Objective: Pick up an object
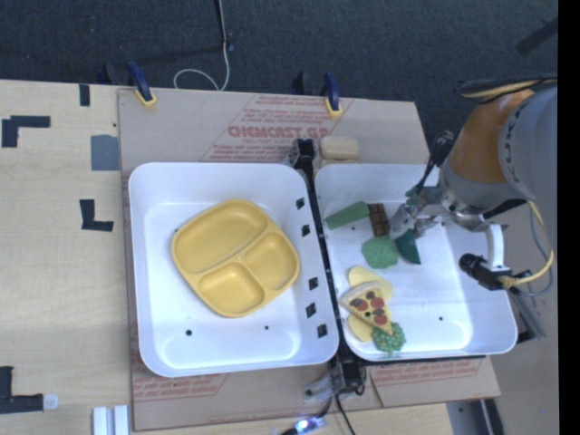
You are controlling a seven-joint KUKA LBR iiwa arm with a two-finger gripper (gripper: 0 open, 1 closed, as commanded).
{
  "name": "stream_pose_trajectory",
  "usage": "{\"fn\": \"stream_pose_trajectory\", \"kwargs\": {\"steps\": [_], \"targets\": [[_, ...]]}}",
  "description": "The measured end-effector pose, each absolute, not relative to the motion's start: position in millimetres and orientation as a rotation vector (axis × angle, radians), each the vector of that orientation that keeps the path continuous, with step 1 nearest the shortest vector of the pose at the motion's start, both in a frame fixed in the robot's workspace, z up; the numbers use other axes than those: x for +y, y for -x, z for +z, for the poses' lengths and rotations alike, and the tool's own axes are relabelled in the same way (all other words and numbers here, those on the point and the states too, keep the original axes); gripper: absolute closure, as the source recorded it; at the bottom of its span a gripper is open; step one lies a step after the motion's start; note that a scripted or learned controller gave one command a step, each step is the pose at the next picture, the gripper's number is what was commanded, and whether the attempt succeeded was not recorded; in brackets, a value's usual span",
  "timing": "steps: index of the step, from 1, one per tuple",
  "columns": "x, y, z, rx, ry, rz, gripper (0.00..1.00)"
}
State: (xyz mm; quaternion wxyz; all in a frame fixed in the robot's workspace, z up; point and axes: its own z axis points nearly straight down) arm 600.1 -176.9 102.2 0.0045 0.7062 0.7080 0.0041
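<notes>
The arm (pixel 503 143) reaches in from the right and bends down over the right bin (pixel 453 329). Its gripper (pixel 410 229) sits low among a cluster of small toys near the middle of that bin, right at a dark green piece (pixel 408 248). Whether that piece is pinched or merely touched, I cannot tell. Just beside it lie a green lump (pixel 381 253), a brown block (pixel 378 219) and a flat green strip (pixel 348 215). Nearer the front edge rests a toy pizza slice (pixel 369 308) on a yellow piece, with a bit of leafy green (pixel 390 339) touching it. The left bin (pixel 154 333) holds a yellow divided plate (pixel 236 256).
</notes>
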Motion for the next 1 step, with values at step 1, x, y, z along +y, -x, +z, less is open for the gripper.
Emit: {"fn": "stream_pose_trajectory", "kwargs": {"steps": [1], "targets": [[-85.4,-577.7,189.7,2.231,-2.210,0.010,1.00]]}}
